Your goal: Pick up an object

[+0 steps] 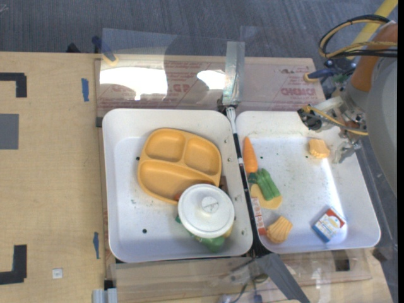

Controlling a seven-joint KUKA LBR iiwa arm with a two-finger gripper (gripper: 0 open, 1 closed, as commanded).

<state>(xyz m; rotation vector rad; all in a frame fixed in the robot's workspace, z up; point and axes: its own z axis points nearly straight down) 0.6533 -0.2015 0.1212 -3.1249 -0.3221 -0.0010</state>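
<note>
Your tool [346, 149] hangs over the right bin [363, 226], beside the yellow block [319, 148]; you cannot tell its state. You're approaching: next, centre over the block and descend.

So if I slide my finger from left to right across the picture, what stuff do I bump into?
Orange divided plate → white lidded cup → carrot → green and yellow corn toy → yellow block → small blue and white carton → the gripper at the right bin's edge.
</note>
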